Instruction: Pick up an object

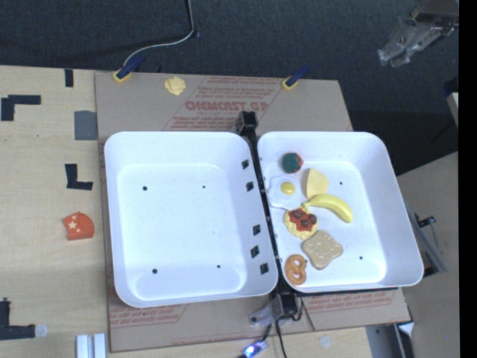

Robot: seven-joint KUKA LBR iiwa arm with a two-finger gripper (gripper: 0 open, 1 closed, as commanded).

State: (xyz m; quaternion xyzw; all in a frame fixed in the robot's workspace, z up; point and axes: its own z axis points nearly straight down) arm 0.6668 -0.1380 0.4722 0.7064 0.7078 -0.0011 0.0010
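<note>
My gripper (402, 47) hangs at the upper right of the camera view, over the dark floor and well apart from both bins; it is too small and blurred for me to tell how it is set, and nothing shows in it. The right bin (373, 155) carries the toy food, clustered along its left side: a round red-and-green piece (291, 162) near the top, a fried egg (284, 192) just below it, a yellow wedge of cheese (315, 182) beside a banana (331, 206), a small pizza (300, 221), a slice of toast (323, 250) and a pretzel (296, 268) near the bottom wall. The left bin (179, 215) sits beside it. An orange piece (79, 226) lies on the bench at far left, a pale yellow one (175, 86) on the cardboard (223, 107) above the bins.
</note>
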